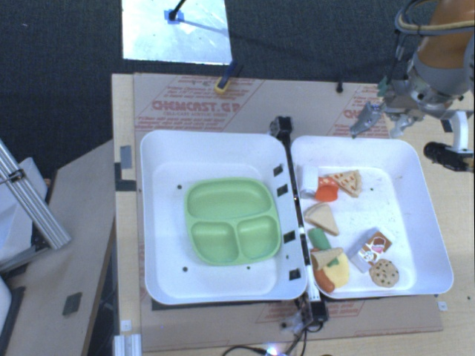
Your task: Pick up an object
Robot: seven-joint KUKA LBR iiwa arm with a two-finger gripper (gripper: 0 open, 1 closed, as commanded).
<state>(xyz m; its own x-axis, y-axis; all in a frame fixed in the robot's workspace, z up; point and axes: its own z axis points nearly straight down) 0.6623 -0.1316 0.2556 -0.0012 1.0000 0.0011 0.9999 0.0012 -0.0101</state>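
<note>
My gripper [381, 122] hangs open above the far rim of the right bin [427, 199], nothing between its fingers. Below it in that bin lie several toy foods: a pizza slice [346, 182], an orange piece [326, 192], a white block [309, 176], a sandwich triangle [323, 218], a green piece [319, 238], a yellow and orange piece [332, 270], a small packet [371, 248] and a cookie [384, 274]. All lie apart from the gripper.
The left bin [159, 199] holds a green divided plate [231, 220]. A black divider with clips [292, 199] runs between the bins. A cardboard sheet [200, 102] lies under both. A shiny metal plate [176, 21] sits at the far left.
</note>
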